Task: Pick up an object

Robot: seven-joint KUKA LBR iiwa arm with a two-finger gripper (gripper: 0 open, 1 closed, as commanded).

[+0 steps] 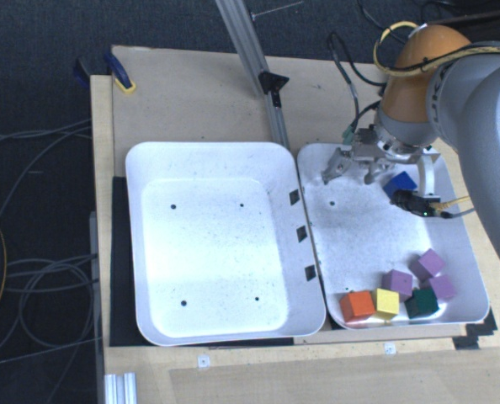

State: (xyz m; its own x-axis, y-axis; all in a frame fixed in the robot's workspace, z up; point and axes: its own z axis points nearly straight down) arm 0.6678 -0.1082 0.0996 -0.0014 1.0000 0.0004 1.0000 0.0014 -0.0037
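Dark carpet surrounds your tabletop [191, 82] and two white bins. In the right bin [351, 251], the gripper [355, 168] hangs at twelve o'clock, fingers spread and released, grasping nothing. A blue block [399, 181], a small solid-coloured cube, lies just beside it toward three o'clock.

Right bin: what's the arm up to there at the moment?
The arm's gripper hangs over the far end of the right bin, beside a blue block, with nothing seen between its fingers. The other blocks, orange, yellow, green and three purple, sit clustered in the near corner.
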